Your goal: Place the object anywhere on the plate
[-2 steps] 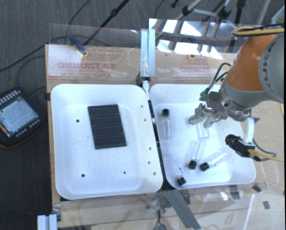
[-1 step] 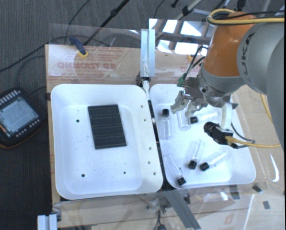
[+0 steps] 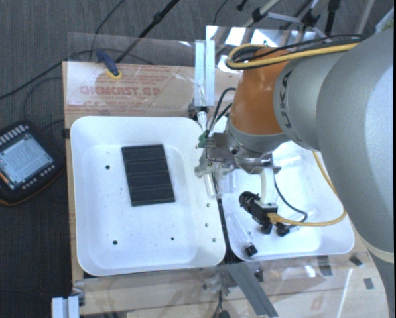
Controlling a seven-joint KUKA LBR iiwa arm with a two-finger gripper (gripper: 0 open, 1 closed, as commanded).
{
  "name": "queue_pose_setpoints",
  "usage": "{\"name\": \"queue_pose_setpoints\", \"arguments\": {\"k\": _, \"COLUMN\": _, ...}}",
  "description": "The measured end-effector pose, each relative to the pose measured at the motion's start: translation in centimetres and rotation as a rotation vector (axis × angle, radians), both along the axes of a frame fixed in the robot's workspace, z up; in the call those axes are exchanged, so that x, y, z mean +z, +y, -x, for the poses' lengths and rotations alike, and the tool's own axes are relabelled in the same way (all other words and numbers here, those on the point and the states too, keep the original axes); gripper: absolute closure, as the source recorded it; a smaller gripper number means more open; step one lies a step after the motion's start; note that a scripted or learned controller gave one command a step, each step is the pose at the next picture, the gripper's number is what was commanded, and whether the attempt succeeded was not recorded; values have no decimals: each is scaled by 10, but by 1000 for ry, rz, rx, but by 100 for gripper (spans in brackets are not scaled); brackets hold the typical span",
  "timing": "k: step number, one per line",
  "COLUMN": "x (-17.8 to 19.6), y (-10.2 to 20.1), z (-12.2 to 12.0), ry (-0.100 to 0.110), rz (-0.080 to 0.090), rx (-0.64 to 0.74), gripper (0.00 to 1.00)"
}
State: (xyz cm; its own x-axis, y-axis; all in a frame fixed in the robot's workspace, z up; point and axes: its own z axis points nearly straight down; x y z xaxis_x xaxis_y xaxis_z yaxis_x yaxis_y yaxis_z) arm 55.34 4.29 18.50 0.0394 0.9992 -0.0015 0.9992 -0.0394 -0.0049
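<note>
- Broadly, the counter (image 3: 85,105) carries two white bins side by side.
- A grey arm (image 3: 357,111) with an orange band reaches in from the right, over the right bin (image 3: 317,244).
- The left bin (image 3: 91,244) holds a black ribbed plate (image 3: 148,174), lying flat near its middle (turned slightly).
- The gripper (image 3: 212,177) hangs at the seam between the bins, right of the plate and apart from it; I cannot tell how open it is or whether it holds anything.
- A small clear stick (image 3: 245,238) with a dark tip lies near the right bin's front left corner, well apart from the plate.
</note>
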Motion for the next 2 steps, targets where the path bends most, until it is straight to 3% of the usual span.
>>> {"name": "queue_pose_setpoints", "arguments": {"k": 1, "x": -3, "y": 59, "z": 6, "ry": 0, "rz": -2, "rx": 225, "gripper": 100}}
{"name": "queue_pose_setpoints", "arguments": {"k": 2, "x": 0, "y": 133, "z": -10, "ry": -1, "rz": -1, "rx": 374, "gripper": 100}}
